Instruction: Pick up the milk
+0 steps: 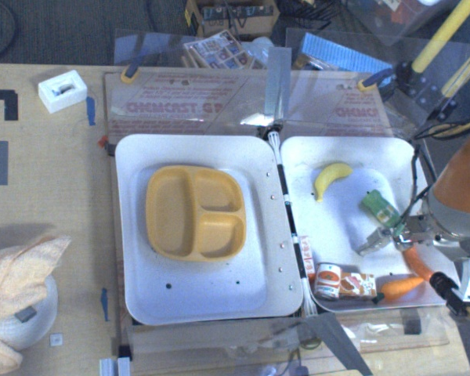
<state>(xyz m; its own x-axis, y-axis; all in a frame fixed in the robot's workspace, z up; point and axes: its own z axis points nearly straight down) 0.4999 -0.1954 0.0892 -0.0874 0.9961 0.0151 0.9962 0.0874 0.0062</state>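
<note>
A: Where is the small red and white milk carton (345,281) found?

B: It is found in the right white plastic bin (341,210), at the near edge, close to the near left corner. It is lying on its side. Its long axis runs left to right, almost along the near wall. The rounder end is turned to the left, toward the divider between the bins; which end is the top cannot be told.

A: And the claw (382,239)?

B: It is seen in the same bin, to the right and a little farther than the carton, with metal fingers pointing to the left. It is near a small green packet (377,206). How far it is opened cannot be told, and nothing is seen between the fingers.

A: What else is placed near the carton?

B: An orange carrot (402,286) is lying just beside its right end, and a yellow banana (330,178) is well apart, on the far side. A yellow divided plastic tray (194,211) is kept in the left white bin (141,288).

A: Why would the carton be hard to take?

B: Probably because it is pressed against the wall, so little room is left for one finger. A grip across the short side would be suggested.
</note>
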